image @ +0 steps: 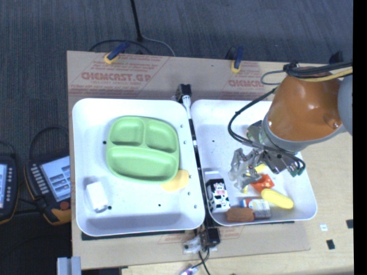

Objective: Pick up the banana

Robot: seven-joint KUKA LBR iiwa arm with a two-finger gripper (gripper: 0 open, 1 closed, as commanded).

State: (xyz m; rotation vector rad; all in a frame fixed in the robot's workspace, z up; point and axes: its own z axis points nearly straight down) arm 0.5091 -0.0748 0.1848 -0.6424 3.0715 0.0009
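A stubby yellow banana (277,199) lies in the right bin (215,125) near its front right corner. My gripper (243,172) hangs over the middle of that bin, up and to the left of the banana, with a short gap between them. An orange-red piece (263,182) lies between the gripper and the banana. The orange band of the arm (303,110) covers the bin's back right part.
A black-and-white box (217,193), a brown block (239,215) and a small grey item (261,209) line the right bin's front. The left bin (86,125) holds a green divided plate (143,148), a yellow piece (177,180) and a white block (96,195).
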